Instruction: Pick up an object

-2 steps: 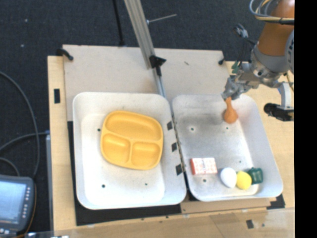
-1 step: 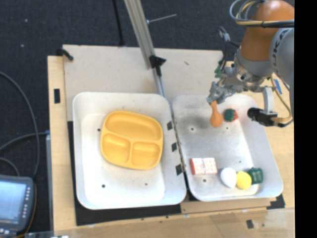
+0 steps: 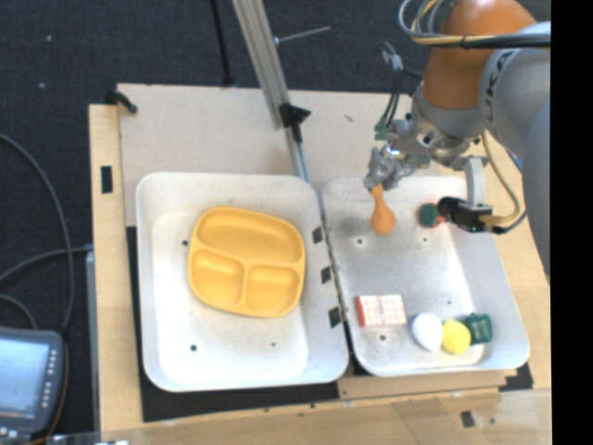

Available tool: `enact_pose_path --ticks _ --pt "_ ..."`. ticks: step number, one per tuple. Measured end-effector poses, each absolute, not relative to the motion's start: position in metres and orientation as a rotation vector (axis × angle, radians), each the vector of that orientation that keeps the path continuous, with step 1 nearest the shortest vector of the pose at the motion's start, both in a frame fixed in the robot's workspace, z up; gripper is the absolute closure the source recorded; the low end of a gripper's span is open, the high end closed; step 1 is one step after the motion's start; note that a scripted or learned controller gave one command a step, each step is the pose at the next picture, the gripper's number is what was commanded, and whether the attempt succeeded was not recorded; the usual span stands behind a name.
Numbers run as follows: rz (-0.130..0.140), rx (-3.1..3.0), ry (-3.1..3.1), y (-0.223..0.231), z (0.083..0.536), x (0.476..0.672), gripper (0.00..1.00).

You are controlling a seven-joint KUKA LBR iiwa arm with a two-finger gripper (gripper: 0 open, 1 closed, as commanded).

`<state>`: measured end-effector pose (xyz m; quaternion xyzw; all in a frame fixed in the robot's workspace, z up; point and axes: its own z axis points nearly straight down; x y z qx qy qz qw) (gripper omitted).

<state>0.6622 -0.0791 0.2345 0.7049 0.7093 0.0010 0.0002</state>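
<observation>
1. The arm [image 3: 482, 54] comes in from three o'clock at the top right of the camera view, its orange band sitting above the grey wrist, and bends down over the far end of the right bin [image 3: 482, 286].
2. The gripper [image 3: 380, 182] hangs over the right bin's far left corner, at about eleven o'clock from that bin's middle.
3. Its fingers are closed on the thin upper end of an orange drumstick-shaped toy [image 3: 382, 214], which dangles straight below them with its rounded end lowest.
4. The toy appears lifted clear of the bin floor; a faint shadow lies on the white surface around it.
5. At three o'clock from the toy, near the bin's far right side, a small dark green round piece [image 3: 427, 215] sits beside a black fitting on the arm's cabling.
6. Towards the near edge of the right bin, at six o'clock from the toy, lies a small red-and-white box [image 3: 381, 311].
7. At four o'clock from that box a white egg-shaped object [image 3: 427, 331] touches a yellow round object [image 3: 455, 337], and a dark green block [image 3: 478, 327] sits just beside the yellow one on its three o'clock side.
8. The left bin [image 3: 167, 341] holds a yellow divided plate [image 3: 246, 260] with three compartments, lying flat near the bin's middle.
9. A grey metal rail [image 3: 264, 54] slants from twelve o'clock down to the gap between the two bins.
</observation>
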Motion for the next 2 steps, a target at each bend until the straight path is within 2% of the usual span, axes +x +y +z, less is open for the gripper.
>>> enact_pose_path --ticks 2 --pt "0.003 2.213 2.23 0.037 0.235 0.667 1.0"
